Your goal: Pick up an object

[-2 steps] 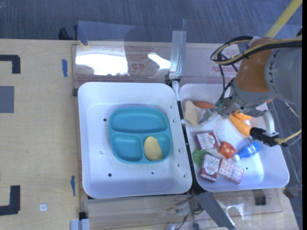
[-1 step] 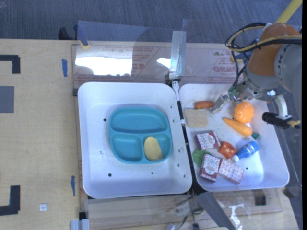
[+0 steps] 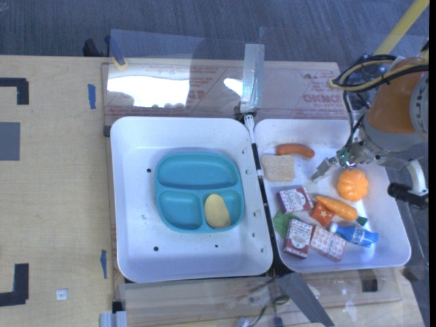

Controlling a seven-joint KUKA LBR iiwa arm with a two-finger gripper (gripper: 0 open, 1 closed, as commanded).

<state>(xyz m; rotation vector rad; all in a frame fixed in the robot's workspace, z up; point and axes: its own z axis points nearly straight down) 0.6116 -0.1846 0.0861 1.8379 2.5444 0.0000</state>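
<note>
Right, from where I'm standing:
- Gripper (image 3: pixel 332 163) hangs over the right bin (image 3: pixel 398 247), fingers spread, pinching nothing.
- It sits just left of the small orange pumpkin (image 3: pixel 353 184) and right of the bread slice (image 3: pixel 278 167).
- Sausage (image 3: pixel 295 150) lies near the bin's far side; carrot (image 3: pixel 335 207), blue bottle (image 3: pixel 355 234) and small cartons (image 3: pixel 298 238) are crowded nearer me.
- Left bin (image 3: pixel 129 189) holds a teal divided tray (image 3: pixel 194 172) with a yellow potato-like piece (image 3: pixel 217 210) in its lower right compartment.
</note>
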